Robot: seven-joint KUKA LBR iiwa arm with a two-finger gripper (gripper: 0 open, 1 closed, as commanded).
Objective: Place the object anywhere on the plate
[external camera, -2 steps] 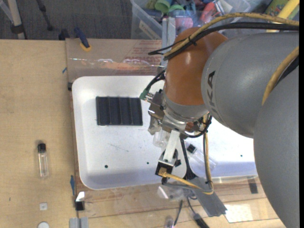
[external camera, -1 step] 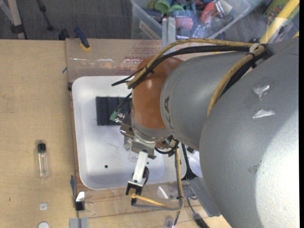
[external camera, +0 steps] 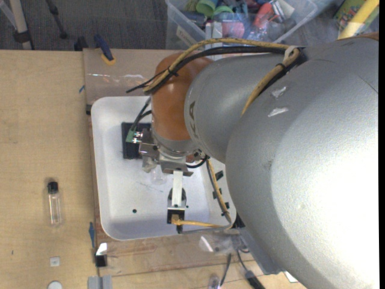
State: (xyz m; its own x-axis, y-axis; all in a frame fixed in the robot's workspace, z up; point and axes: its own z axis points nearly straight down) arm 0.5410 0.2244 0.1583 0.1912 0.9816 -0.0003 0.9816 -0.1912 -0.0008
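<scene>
Neither the object nor the plate can be picked out with any certainty: the arm [external camera: 289, 149] covers most of the bench, and whatever lies under it is hidden. The gripper [external camera: 163, 161] hangs low over the middle of the white bin [external camera: 111, 161], below the orange band [external camera: 171, 101]. Seen from above and behind the wrist, it does not show whether it is open or closed, or whether it has hold of anything. A black block with a green part [external camera: 130, 138] sits against its left side, and a pale bar [external camera: 176, 191] runs from it towards the bin's near rim, ending in a black piece where a yellow cable [external camera: 198, 224] joins. A small dark speck [external camera: 134, 210] lies on the bin floor. Well to the left, a clear vial [external camera: 54, 202] lies on the wooden bench [external camera: 36, 119]. A clear tub of coloured items [external camera: 240, 8] stands beyond the bin.
</scene>
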